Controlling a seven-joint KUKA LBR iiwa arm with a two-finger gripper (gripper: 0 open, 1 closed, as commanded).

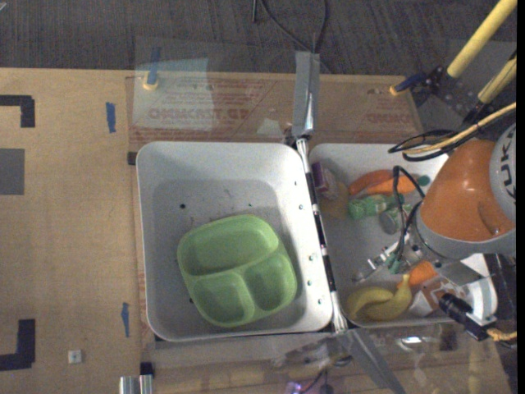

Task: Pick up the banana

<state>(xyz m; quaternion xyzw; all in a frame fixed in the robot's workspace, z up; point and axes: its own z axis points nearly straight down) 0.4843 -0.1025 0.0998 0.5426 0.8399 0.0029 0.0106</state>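
"UK" on the arm's grey casing (pixel 507 150)

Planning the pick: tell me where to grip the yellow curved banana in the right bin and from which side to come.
Grip the yellow curved banana across its thick middle, coming from above. It lies flat along the near wall of the right white bin, its stem toward the arm, so a side approach looks blocked.

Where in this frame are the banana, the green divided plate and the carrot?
banana (pixel 379 302): camera view, the middle of its yellow curve.
green divided plate (pixel 236 271): camera view, the ridge between its compartments.
carrot (pixel 379 181): camera view, the orange body near the right bin's far wall.
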